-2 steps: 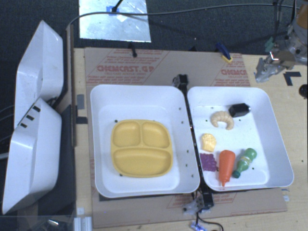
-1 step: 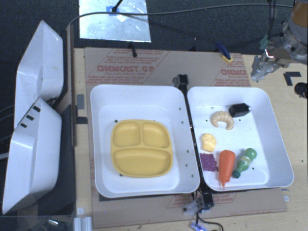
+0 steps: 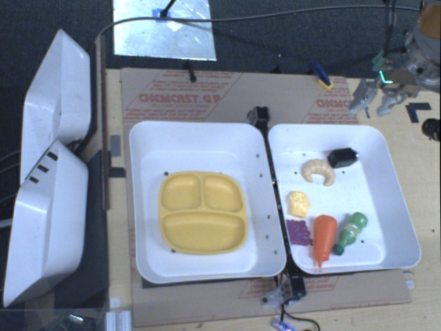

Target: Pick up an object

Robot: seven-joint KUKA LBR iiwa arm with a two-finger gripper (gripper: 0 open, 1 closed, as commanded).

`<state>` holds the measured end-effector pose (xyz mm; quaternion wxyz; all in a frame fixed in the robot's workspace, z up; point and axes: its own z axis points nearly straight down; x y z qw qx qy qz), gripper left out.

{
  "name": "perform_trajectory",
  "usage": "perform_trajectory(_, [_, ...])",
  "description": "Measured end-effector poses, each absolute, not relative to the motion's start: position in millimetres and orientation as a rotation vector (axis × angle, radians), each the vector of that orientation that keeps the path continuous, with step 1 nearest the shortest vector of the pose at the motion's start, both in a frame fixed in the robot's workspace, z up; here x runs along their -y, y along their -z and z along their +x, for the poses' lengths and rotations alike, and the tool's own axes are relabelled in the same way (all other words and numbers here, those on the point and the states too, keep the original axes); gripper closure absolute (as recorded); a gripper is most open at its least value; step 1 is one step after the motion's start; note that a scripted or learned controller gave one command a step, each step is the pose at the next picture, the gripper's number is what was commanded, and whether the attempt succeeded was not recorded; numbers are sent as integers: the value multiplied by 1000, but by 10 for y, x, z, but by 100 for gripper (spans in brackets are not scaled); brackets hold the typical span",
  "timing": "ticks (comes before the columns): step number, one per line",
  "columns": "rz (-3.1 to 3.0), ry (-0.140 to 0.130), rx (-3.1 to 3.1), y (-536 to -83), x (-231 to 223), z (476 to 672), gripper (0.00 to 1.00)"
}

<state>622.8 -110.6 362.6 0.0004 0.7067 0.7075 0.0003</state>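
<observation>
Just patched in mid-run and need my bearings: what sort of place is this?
Probably a robot lab test bench, not a kitchen: two white bins on cardboard, toy food such as a plastic carrot, loose cables, and the claw hanging open above the bench.

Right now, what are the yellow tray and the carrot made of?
The yellow tray looks like smooth plastic: one even colour, moulded compartments, a soft sheen. The carrot looks like toy plastic too, evenly orange and slightly glossy, though rubber is possible.
</observation>
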Motion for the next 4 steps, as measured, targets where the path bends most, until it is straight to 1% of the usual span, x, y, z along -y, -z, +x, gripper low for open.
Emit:
perform_trajectory(1, [2218,-2,-2222,-3733,1107,6231,100])
perform_trajectory(2, [2218,-2,-2223,-3730,1105,6230,0])
perform_trajectory(3, [2216,-3,-2223,-3838,1105,6233,100])
perform_trajectory(4, [2217,-3,-2223,-4004,861,6276,100])
